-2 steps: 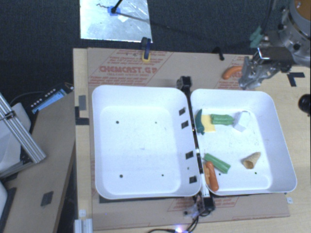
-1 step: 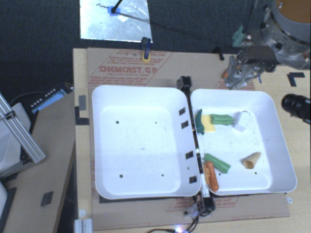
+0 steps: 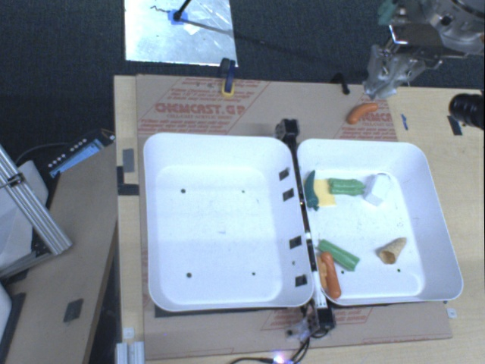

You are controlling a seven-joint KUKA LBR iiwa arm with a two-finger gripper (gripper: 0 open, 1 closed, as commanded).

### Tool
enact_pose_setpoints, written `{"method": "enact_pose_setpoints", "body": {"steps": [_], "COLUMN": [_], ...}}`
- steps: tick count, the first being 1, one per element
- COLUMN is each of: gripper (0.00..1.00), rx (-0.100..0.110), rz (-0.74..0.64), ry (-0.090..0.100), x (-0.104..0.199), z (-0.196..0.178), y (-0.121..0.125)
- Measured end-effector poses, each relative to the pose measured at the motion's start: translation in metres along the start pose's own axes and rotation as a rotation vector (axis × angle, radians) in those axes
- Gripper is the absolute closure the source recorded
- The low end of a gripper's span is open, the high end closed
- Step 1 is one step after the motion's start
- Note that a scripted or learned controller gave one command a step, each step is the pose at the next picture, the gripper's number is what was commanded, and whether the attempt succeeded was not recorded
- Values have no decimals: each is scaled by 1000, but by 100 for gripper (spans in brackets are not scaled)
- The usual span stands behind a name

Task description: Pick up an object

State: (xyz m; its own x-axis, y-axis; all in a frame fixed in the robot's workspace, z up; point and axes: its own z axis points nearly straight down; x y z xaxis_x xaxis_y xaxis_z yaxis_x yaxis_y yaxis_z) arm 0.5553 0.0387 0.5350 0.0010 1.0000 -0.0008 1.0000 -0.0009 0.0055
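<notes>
Right bin (image 3: 424, 203), contents: yellow block (image 3: 326, 194) touching a green piece (image 3: 346, 186), white piece (image 3: 375, 192), tan cone (image 3: 392, 250), green stick (image 3: 339, 255), orange sausage (image 3: 329, 274) against the divider. Left bin (image 3: 220, 226): bare white floor. Bench: 1 orange sausage (image 3: 362, 112) lies outside on the cardboard, just under the gripper (image 3: 381, 89), raised behind the right bin; jaw state cannot be told. Foil sheet (image 3: 179, 20) on dark carpet.

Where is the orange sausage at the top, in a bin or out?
Out. The sausage lies on the brown board behind the right bin, just below the hand.
</notes>
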Motion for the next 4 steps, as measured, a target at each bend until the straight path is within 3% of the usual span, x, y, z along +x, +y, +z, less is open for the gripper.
{"method": "enact_pose_setpoints", "body": {"steps": [2, 3, 4], "gripper": [100, 100, 100], "rx": [4, 2, 1], "rz": [-7, -6, -6], "ry": [2, 2, 1], "x": [61, 92, 110], "z": [0, -1, 0], "y": [-70, -52, -3]}}
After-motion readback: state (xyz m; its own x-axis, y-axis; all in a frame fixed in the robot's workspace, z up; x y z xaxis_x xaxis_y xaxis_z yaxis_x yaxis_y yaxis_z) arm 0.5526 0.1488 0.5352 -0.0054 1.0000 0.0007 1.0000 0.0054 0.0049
